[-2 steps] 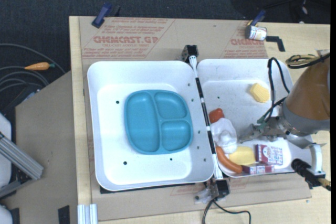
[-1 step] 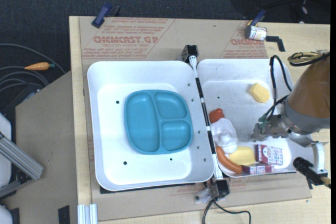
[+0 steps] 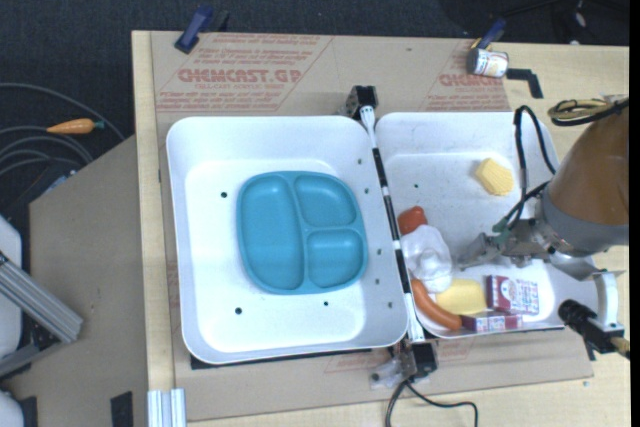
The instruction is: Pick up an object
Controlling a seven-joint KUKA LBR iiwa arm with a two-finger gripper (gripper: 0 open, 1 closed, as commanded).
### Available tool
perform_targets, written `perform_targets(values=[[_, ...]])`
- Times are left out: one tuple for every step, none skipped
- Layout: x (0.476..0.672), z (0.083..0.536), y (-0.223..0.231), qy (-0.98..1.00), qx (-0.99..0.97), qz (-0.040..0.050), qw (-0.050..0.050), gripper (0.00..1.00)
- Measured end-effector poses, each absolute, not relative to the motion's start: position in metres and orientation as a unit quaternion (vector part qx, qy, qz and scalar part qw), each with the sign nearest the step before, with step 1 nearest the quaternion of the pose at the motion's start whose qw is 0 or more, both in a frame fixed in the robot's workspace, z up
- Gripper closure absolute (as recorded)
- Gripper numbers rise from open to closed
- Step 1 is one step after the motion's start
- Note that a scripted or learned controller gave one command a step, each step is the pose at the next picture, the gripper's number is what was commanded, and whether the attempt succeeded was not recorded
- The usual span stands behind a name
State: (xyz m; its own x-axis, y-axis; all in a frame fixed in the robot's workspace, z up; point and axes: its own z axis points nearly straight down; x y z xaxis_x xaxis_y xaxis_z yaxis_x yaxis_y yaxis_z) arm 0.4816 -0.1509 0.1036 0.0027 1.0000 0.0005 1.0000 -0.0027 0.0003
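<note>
The right bin (image 3: 440, 140) holds several small items. A yellow block (image 3: 494, 176) lies near its back. A red piece (image 3: 411, 218), a white crumpled item (image 3: 428, 253), an orange sausage-shaped toy (image 3: 434, 307), a yellow rounded piece (image 3: 461, 297) and a small carton (image 3: 515, 298) crowd its front left. My gripper (image 3: 487, 252) hangs low over the bin, just right of the white item and above the carton. Nothing shows between its tips.
The left bin (image 3: 200, 155) holds a blue divided plate (image 3: 300, 230). The arm's orange band and grey wrist (image 3: 598, 190) cover the right bin's right side. A black cable (image 3: 522, 140) loops over the bin's back. Clamps sit at the board's far corners.
</note>
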Motion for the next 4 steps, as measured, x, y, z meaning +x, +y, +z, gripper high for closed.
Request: perform_targets(values=[[0.4818,0.1134,-0.1509,-0.706,-0.708,-0.0006,-0.001,1.00],[0.4817,0.1132,-0.1509,-0.706,-0.708,-0.0005,0.000,0.00],[0.4820,0.1231,-0.1509,-0.706,-0.708,-0.0007,-0.001,1.00],[0.4819,0.1229,-0.1508,-0.706,-0.708,-0.0006,-0.001,0.00]])
